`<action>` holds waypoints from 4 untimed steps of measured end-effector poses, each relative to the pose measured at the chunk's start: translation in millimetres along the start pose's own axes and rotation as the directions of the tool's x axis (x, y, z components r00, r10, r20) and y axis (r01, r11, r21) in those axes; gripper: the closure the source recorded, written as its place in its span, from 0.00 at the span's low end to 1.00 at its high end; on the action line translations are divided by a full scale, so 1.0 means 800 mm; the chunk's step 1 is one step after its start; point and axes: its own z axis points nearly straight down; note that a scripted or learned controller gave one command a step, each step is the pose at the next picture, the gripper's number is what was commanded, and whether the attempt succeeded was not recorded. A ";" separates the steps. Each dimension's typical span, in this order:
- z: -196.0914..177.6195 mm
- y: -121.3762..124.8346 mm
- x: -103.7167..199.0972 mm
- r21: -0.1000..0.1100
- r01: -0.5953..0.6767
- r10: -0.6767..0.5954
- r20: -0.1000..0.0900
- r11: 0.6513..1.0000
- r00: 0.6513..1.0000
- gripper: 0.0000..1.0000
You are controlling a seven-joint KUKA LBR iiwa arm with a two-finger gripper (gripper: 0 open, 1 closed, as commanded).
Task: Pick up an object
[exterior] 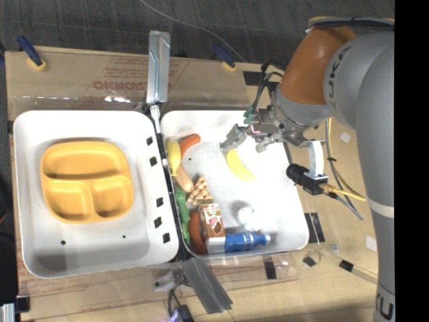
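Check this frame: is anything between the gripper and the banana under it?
Nothing visible. The gripper sits just above the banana, which lies alone on bare floor of the right bin; the other items crowd the bin's left and near sides.

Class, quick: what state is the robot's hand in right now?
Hand: over the right bin, just above the banana; open or shut cannot be told.
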 end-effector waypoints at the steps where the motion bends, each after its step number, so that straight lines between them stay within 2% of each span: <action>1: -0.108 -0.002 0.060 -0.008 0.123 -0.123 0.002 0.992 0.992 0.00; 2: 0.033 -0.076 -0.010 0.007 0.060 -0.060 0.001 0.998 0.998 0.00; 3: 0.122 -0.005 -0.076 0.002 -0.308 0.308 0.001 0.951 0.951 0.00; 4: 0.097 0.015 -0.071 -0.004 0.102 -0.102 0.002 0.995 0.995 0.00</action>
